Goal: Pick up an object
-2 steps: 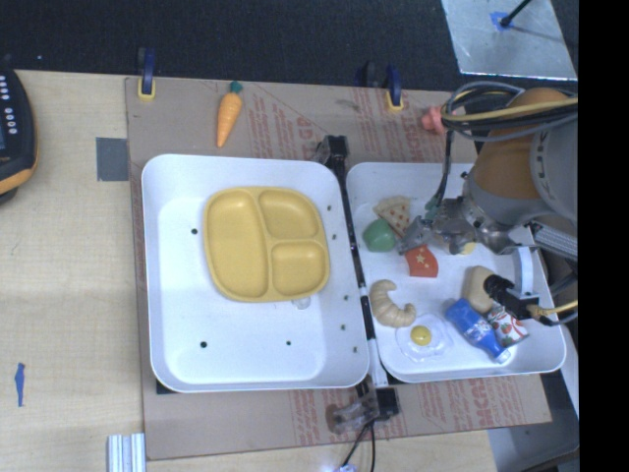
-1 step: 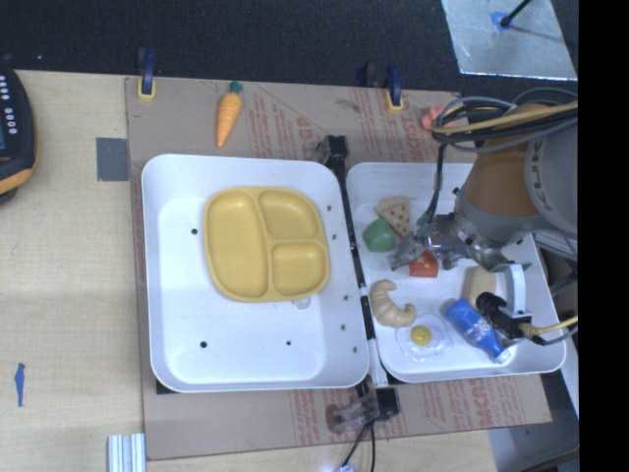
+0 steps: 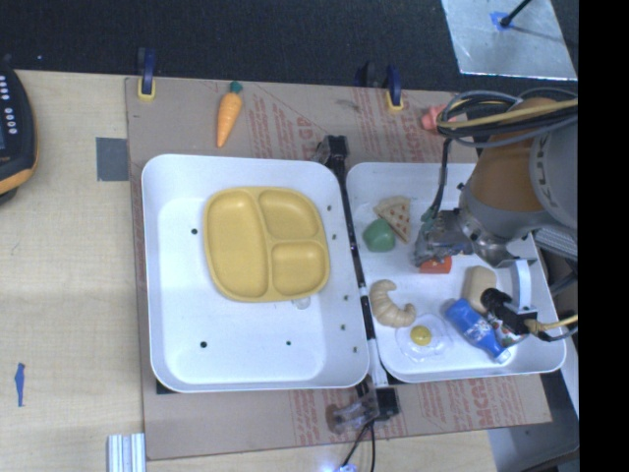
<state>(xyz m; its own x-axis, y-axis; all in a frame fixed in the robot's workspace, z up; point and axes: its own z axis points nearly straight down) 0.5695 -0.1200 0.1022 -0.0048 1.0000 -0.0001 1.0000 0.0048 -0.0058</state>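
Observation:
My gripper (image 3: 430, 239) is low in the right bin (image 3: 550, 362), near its middle, with the grey arm and its orange band (image 3: 503, 180) reaching in from the right. A small red object (image 3: 437, 262) lies directly under the gripper and is partly hidden by it. Around it lie a green round piece (image 3: 378, 234), a tan waffle wedge (image 3: 395, 214), a croissant (image 3: 390, 304), a fried egg (image 3: 421, 336), a blue packet (image 3: 474, 326) and a beige piece (image 3: 479, 284).
The left bin (image 3: 177, 342) holds a yellow divided plate (image 3: 265, 242). A toy carrot (image 3: 228, 114) lies on the cardboard behind the left bin. Cables (image 3: 491, 106) loop above the arm. A dark device (image 3: 15, 131) sits at the left edge.

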